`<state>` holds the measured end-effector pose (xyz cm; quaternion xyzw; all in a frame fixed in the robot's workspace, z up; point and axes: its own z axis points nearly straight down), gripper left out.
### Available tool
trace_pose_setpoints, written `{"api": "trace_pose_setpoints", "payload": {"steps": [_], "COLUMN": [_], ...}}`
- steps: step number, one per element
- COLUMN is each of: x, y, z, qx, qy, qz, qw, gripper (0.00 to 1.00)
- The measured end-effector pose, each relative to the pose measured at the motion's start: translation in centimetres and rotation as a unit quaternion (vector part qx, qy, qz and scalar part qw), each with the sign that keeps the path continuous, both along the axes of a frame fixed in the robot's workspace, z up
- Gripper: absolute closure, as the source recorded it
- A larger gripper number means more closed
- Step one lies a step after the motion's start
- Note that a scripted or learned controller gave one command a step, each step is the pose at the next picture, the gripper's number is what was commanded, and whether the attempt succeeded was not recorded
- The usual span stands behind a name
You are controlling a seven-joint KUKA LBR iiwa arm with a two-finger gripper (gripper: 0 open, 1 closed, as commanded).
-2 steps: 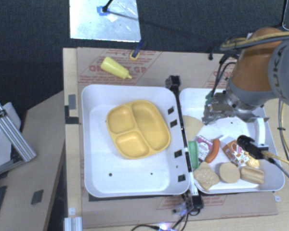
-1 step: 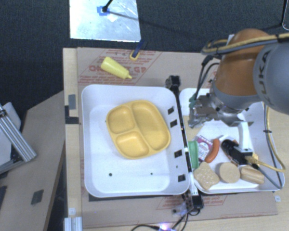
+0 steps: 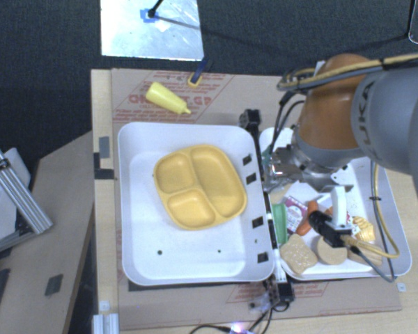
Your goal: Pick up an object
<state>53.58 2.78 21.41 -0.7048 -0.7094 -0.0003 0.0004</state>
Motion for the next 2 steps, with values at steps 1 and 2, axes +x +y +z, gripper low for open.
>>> {"api": "trace_pose_setpoints", "payload": {"steps": [1,2], "x": [0.01,-0.03], "y": [0.02,0.10], "z": [0.11,0.13], "qx": [-0.0002,-0.0001], "qy": [-0.001,-0.001], "qz": [-0.001,-0.001], "qw": [1.0000,1.0000], "gripper": [1.00,1.00]}}
